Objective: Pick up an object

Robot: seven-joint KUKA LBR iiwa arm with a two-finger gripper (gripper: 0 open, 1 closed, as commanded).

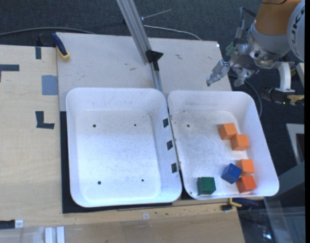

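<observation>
The hand hangs at the upper right of the frame, above the right bin's far rim; whether it is open I cannot tell, and nothing shows in it; the nearest orange block lies below it, towards the lower right.

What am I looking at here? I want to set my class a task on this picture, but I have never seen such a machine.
This is one camera fixed above a workbench, looking down at a slant. The grey and orange thing at the upper right is a robot arm. Its end effector, the part that grasps, hangs above the bench just beyond the right bin, with nothing between its fingers. Two shallow white bins sit side by side. The right one holds four orange blocks, a blue block and a green block, gathered toward its right and near sides. The left bin is beside it. The arm's job is to pick one block up.
</observation>
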